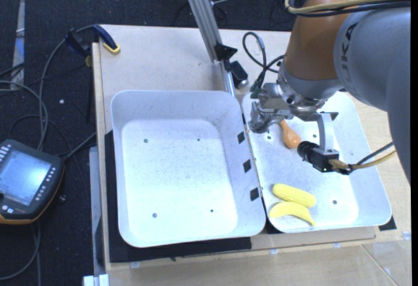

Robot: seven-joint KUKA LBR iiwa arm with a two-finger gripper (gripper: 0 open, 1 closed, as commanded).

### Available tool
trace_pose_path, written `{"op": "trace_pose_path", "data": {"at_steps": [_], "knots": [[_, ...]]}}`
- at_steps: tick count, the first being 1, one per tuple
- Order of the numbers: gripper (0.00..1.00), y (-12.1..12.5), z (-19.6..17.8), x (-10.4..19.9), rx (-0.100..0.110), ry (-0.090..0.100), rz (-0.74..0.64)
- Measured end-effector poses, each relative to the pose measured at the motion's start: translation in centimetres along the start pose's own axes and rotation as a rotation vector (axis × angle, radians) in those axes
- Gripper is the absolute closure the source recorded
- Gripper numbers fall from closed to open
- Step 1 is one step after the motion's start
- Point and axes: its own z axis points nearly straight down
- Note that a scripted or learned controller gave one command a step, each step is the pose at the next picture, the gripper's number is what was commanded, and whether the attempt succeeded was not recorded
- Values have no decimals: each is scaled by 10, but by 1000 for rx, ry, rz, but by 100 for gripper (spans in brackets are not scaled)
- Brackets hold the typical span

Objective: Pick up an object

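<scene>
In the right bin (pixel 366 203) lie an orange carrot-shaped piece (pixel 290 135) near the middle, a yellow corn-like piece (pixel 294 194) and a yellow banana (pixel 291 213) near the front edge. My gripper (pixel 261 119) hangs low over the right bin's left side, just left of the orange piece and close to the wall between the bins. The wrist above it hides part of the bin's far end. I see no object between the fingers.
The left bin (pixel 124 167) stands beside the right one. A slanted metal rail (pixel 204 10) rises from the bench's far edge. A black cable-mounted part (pixel 319 156) hangs beside the orange piece. A pendant (pixel 23 180) lies off the bench at left.
</scene>
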Motion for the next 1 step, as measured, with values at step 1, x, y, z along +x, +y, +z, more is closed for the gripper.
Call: {"op": "trace_pose_path", "data": {"at_steps": [1], "knots": [[100,21,0,39,-1,0,1]]}}
